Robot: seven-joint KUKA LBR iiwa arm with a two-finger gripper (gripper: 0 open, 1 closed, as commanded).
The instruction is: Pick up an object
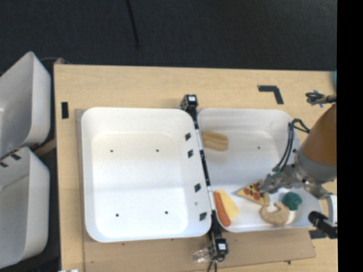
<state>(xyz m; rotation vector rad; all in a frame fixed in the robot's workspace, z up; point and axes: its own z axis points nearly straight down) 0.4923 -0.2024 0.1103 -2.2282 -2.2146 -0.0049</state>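
— Down at the near end of the right bin (244,118), just under the gripper (271,185), lies a pizza-slice toy (251,193), flat on the white floor. I'd take that for the piece it's after.

— Is it pinching it?

— Can't tell; the wrist hides the tip, and nothing shows there clearly enough to say either way.

— How would the slice handle?

— My guess: light, stiff plastic, thin and wedge-shaped, a bit slick. Best taken across its narrow width, near the crust edge, since a flat piece gives little to bite.

— What else is close?

— A tan ring-shaped piece, perhaps a bagel toy (276,213), with a green lump (292,200) just beside it. A yellow-and-orange piece (226,206) rests against the dividing wall. A tan block (215,141) sits well apart, farther up the same bin.

— And round about?

— Left bin (85,169) is plain white. Both rest on a pale wooden bench (142,86); dark floor beyond, with a cable (131,16) trailing across.
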